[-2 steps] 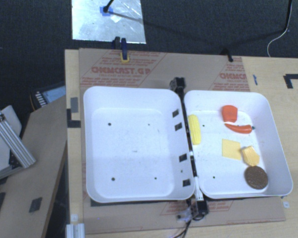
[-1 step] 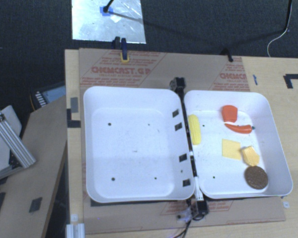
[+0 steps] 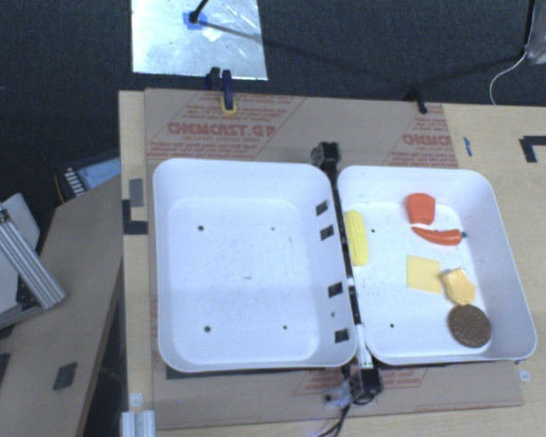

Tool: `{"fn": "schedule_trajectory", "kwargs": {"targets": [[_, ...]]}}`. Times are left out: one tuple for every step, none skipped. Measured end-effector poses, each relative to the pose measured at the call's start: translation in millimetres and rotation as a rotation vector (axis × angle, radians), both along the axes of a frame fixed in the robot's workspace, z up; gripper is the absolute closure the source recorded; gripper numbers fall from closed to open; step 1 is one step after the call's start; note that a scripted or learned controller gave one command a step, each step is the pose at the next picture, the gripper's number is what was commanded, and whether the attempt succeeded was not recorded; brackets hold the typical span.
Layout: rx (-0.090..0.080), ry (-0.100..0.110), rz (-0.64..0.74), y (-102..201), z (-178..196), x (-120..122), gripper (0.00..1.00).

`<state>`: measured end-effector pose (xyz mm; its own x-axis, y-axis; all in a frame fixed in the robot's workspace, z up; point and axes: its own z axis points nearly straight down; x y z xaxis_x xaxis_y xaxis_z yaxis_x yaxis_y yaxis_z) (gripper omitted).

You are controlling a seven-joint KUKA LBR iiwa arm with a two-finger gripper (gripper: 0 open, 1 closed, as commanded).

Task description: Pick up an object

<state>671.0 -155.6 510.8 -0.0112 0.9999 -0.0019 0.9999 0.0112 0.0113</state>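
Left bin [image 3: 177, 244] floor open, right bin [image 3: 500, 244] crowded — corn cob [image 3: 356, 237] by divider; chilli [image 3: 438, 236], cheese slice [image 3: 425, 274], biscuit [image 3: 470, 326] clustered right

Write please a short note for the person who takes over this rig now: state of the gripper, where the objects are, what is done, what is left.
Gripper: not in the camera view at this moment, so its state is unknown.
Objects: all lie in the right bin. Corn cob by its left wall; orange piece and red chili pepper near the back; yellow cheese slice in the middle, a smaller yellow piece at its right corner; brown round cookie at the front.
Left bin: holds no objects.
Done: nothing is lifted yet.
Left: pick up one object.
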Motion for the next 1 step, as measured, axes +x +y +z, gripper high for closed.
{"fn": "schedule_trajectory", "kwargs": {"targets": [[0.001,0.015,-0.014,-53.9,-80.5,-3.3,1.0]]}}
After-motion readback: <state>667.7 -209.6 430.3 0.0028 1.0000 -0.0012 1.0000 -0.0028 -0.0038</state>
